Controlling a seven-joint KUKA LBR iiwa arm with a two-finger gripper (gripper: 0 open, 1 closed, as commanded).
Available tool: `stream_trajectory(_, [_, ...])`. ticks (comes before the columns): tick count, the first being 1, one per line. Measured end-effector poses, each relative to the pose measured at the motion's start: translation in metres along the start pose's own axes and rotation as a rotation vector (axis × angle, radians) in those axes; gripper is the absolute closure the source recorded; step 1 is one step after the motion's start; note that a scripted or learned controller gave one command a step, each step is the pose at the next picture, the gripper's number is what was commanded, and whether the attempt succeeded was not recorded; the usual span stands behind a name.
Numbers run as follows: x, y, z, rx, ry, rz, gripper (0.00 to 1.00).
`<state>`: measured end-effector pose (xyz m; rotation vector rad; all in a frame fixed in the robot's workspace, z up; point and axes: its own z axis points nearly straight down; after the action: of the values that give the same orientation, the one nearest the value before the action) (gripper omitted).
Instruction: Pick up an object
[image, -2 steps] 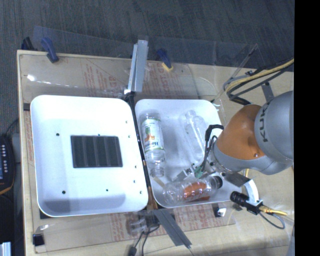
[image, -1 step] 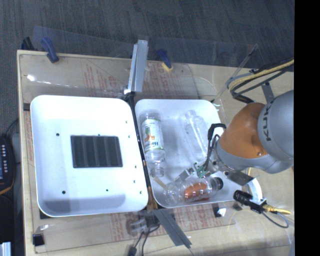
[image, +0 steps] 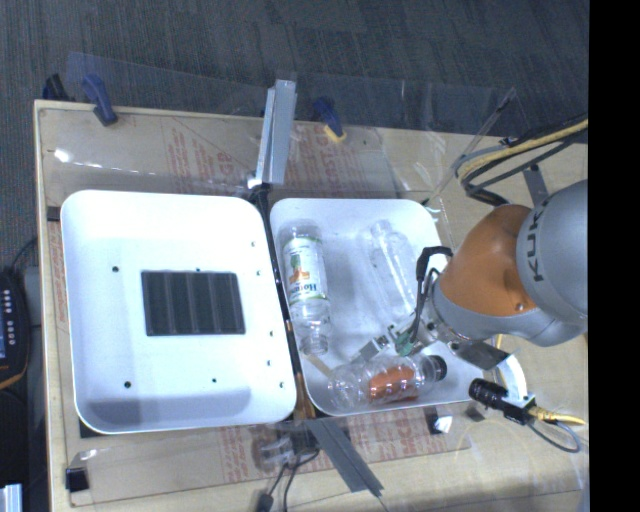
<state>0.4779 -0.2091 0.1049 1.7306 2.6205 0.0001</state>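
While pincer (image: 385, 345) hangs low, orange-filled bottle (image: 385, 380) lies just below.

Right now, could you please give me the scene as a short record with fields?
left bin: white, dark ribbed panel at its middle
right bin: holds three clear bottles
labelled bottle: lies along the left wall
clear bottle: lies near the centre
orange-filled bottle: lies along the near wall
gripper: low in the right bin, just above the orange-filled bottle
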Motion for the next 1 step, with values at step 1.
stream_trajectory(1, [-0.0299, 0.0695, -0.0151, 0.002, 0.002, 0.026, 0.0])
